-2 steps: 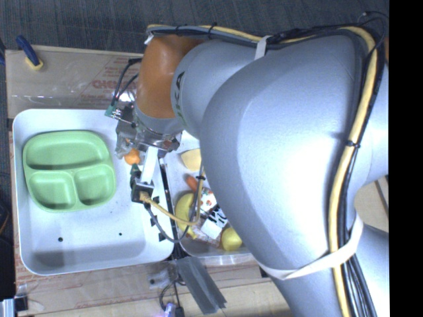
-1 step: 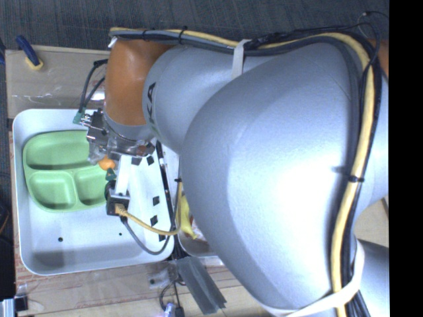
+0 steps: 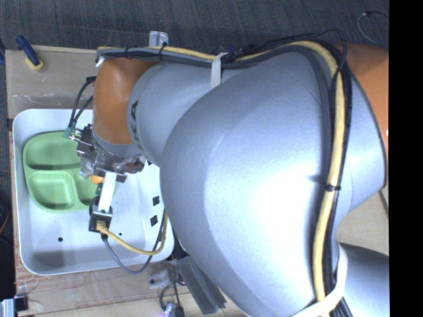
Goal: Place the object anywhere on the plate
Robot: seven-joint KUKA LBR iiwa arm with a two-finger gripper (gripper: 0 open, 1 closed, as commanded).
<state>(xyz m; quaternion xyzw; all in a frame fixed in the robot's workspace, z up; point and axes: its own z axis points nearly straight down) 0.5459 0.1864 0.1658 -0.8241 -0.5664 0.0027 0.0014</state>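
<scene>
Hovering at the right edge of the green divided plate (image 3: 49,177), the gripper (image 3: 99,174) is mostly masked by the arm (image 3: 264,177). A small orange bit (image 3: 97,178), possibly the object, is seen at the wrist; finger state cannot be told. Risk: release at the rim, letting it roll into the white bin (image 3: 39,259).

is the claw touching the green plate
Cannot tell: in the camera view the claw overlaps the green plate's right edge, but the wrist hides any contact.

glossy green plastic plate (image 3: 49,170), smooth white plastic bin (image 3: 39,259), matt grey arm (image 3: 264,177)
</scene>
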